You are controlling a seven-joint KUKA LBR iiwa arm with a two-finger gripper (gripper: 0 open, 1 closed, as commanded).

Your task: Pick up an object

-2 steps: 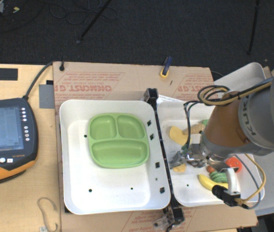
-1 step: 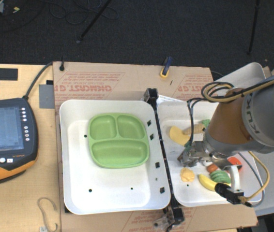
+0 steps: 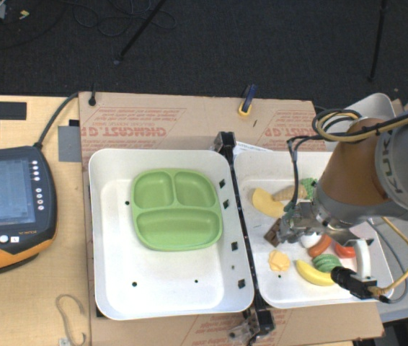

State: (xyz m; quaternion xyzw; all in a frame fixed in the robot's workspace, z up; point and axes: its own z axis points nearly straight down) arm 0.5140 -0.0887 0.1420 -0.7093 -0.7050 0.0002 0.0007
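My gripper (image 3: 282, 231) is low inside the right bin (image 3: 262, 283), near its middle, with the orange-banded wrist above it to the right. Toy foods lie around it. A yellow wedge (image 3: 266, 202) sits just up and left of it. A small yellow piece (image 3: 279, 261) lies just below it. A banana (image 3: 313, 273), a green piece (image 3: 327, 262), an orange-red piece (image 3: 320, 246) and a white piece (image 3: 311, 239) cluster to its lower right. A green leafy item (image 3: 308, 188) shows behind the arm. Nothing is visibly held.
The left bin (image 3: 110, 280) holds a green divided plate (image 3: 176, 209). A black divider (image 3: 237, 222) runs between the bins. A teach pendant (image 3: 9, 200) rests on the bench at the left. A blue and yellow clamp (image 3: 247, 101) sits at the cardboard's back edge. Cables (image 3: 377, 288) trail at the right.
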